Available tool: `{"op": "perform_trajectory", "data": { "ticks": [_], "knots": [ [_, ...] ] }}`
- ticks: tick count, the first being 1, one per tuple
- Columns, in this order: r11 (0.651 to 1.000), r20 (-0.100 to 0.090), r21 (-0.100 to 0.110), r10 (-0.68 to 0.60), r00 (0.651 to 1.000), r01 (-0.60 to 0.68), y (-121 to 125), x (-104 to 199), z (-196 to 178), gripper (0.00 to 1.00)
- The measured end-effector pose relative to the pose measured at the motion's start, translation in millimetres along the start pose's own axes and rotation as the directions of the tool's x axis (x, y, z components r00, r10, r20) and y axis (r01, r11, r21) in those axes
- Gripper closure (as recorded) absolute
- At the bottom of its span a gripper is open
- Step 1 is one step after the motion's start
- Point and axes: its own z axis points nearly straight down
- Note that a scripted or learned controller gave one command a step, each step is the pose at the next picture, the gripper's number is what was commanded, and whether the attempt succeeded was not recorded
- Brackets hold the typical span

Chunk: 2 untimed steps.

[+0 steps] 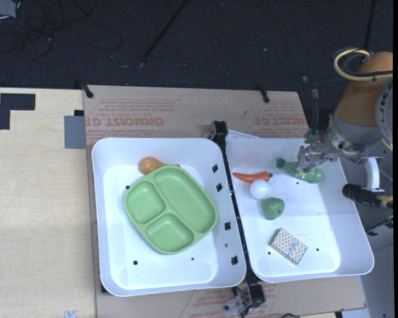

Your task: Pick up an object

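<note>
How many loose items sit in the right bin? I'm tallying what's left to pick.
5: an orange carrot near the divider, a white ball below it, a green lump, a patterned card toward the front, and a green toy under the gripper, which may hide more.

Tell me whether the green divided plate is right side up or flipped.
Right side up: the green divided plate shows its three hollow compartments facing upward, lying in the left bin.

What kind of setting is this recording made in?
Probably a robotics lab bench set up for grasping trials: two shallow white plastic bins side by side on cardboard, small toy-like items such as an orange plastic carrot, and loose black cables on the dark floor behind.
</note>
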Motion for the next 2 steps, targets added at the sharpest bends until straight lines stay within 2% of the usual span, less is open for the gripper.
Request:
{"op": "perform_trajectory", "data": {
  "ticks": [2],
  "knots": [
    [1.000,0.000,0.001,0.000,1.000,0.000,1.0,-8.6,-86.8,1.00]
  ]
}}
